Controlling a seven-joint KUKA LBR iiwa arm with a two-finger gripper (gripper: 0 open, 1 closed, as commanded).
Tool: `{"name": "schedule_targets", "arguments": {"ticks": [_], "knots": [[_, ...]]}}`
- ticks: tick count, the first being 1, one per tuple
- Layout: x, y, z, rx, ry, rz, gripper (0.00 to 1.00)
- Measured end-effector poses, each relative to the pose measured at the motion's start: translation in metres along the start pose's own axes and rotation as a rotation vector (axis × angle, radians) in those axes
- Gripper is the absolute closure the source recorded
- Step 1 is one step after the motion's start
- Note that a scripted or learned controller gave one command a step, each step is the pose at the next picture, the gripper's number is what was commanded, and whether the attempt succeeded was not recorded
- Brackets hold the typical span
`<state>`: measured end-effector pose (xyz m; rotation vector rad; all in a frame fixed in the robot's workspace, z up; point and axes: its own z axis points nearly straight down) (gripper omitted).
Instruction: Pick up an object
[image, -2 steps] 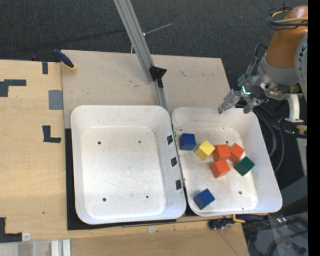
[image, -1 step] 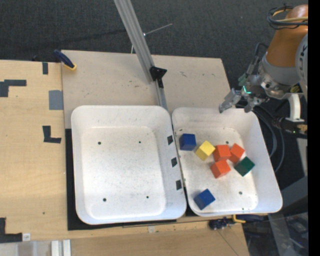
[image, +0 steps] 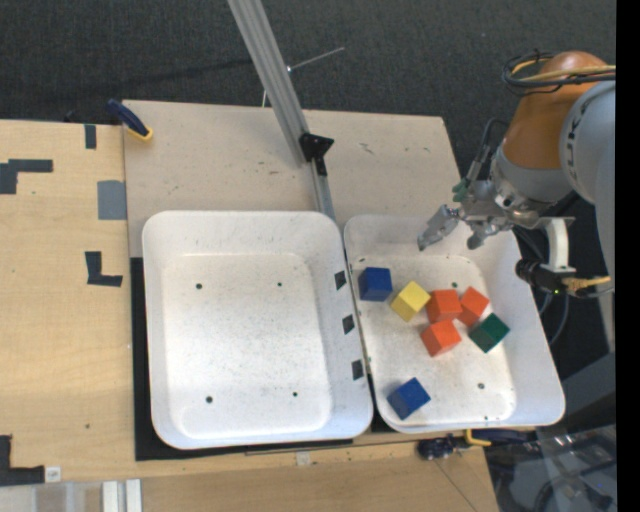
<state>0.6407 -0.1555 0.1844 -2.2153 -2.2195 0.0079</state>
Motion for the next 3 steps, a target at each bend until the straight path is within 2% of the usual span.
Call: {"name": "schedule_targets", "arguments": {"ticks": [1, 2, 3], "knots": [[-0.002, 0.007, 0.060, 0.000, -0.001, 0.000, 0.00], [-0.001, 0.006, 0.095, -0.002, -0.001, 0.000, 0.00], [0.000, 0.007, 0.083, -0.006, -0.001, -0.002, 1.00]]}}
